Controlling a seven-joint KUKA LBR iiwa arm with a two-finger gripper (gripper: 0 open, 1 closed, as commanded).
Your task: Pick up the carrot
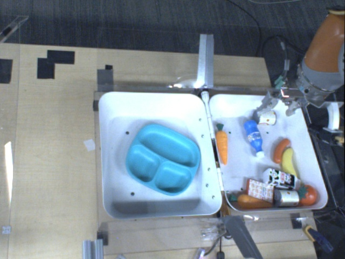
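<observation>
Nearest the camera, along the right bin's (233, 106) front wall: an orange vegetable-like piece (253, 201), a printed carton (260, 189), a silver can (287, 197), a black-and-white patterned carton (281, 178).

Carrot (221, 144): lay lengthwise against the right bin's left wall, green top toward the far side, untouched.

Blue bottle (253, 135): lay just right of the carrot, apart from it.

Banana (289, 161) and an orange-red piece (280, 149): side by side, near the right wall.

Gripper (279, 103): stood over the far right corner, fingers spread, nothing between them, well apart from the carrot.

Left bin (116, 117): held a blue divided tray (162, 158).
</observation>
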